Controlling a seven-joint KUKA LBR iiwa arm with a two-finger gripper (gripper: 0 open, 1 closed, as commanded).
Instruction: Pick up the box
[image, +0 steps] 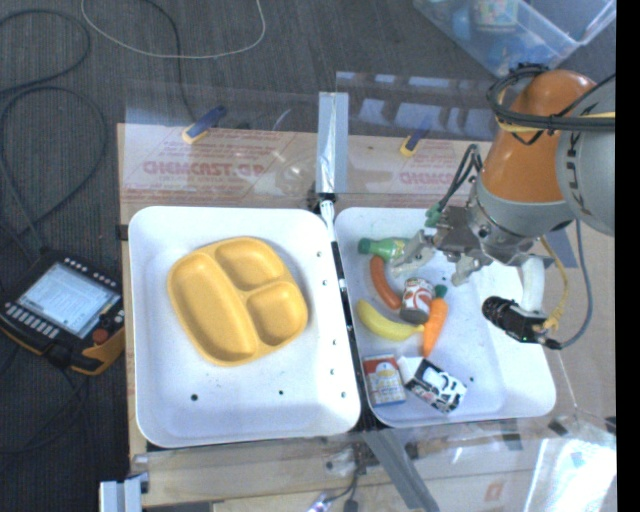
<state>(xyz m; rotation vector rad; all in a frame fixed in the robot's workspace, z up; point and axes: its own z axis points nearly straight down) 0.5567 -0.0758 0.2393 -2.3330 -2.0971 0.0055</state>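
While the arm reaches in from the right, its gripper hangs over the upper part of the right bin, with pale fingers spread apart and nothing between them. One finger points down toward the can, the other sits further right.

At the near edge of that bin lies the box, a small flat red-and-white carton close to the bin's left wall. Its long axis runs roughly from the far side to the near side of the bin, tilted slightly, with the red end pointing away toward the banana. It is well apart from the gripper. Just to its right lies a black-and-white pack, set at a slant and nearly touching the box.

Above them, a banana lies curved across the bin's left middle. A carrot leans beside it, its green top upward. A red-and-white can sits just under the gripper, with an orange-red sausage-like piece to its left and a green bottle near the top.

On the left bin rests a yellow tray with three compartments.
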